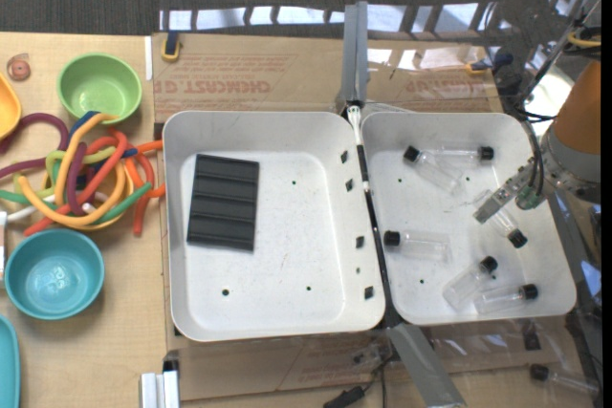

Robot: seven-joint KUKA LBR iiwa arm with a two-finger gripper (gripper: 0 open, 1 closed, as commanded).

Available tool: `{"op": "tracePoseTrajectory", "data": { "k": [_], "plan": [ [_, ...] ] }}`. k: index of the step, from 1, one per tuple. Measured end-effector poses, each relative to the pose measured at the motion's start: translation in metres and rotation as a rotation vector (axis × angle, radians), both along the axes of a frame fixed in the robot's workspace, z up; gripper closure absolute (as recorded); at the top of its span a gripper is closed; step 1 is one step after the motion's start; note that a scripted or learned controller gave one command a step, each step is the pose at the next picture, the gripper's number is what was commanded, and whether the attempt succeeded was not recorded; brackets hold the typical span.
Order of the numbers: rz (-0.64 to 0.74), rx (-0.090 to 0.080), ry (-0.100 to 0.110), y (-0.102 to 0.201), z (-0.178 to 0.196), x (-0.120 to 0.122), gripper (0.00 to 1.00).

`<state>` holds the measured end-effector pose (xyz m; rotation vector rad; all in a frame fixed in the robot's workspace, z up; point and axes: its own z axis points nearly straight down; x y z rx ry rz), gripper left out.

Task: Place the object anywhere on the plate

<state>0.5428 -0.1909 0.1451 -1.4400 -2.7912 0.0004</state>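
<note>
My right bin (535, 153) holds 5 clear, black-capped tubes (448, 154); the left bin (182, 234) holds 1 ribbed black plate (224, 203). My pincer (499, 204) hovers over the tubes, its spread impossible to tell.

- The black plate (224, 202) is sitting at the left of the left bin (277, 325), leaving bare white floor all around it.
- Clear tubes (448, 159) are lying all over the right bin (421, 312), crowding it.
</note>
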Motion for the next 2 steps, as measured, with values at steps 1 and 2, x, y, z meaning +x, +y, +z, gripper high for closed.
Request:
{"op": "tracePoseTrajectory", "data": {
  "k": [1, 2],
  "plan": [
    [-0.069, -0.002, -0.003, -0.031, 0.037, 0.032, 1.00],
    [-0.028, 0.000, 0.000, -0.031, 0.005, -0.054, 1.00]
  ]
}}
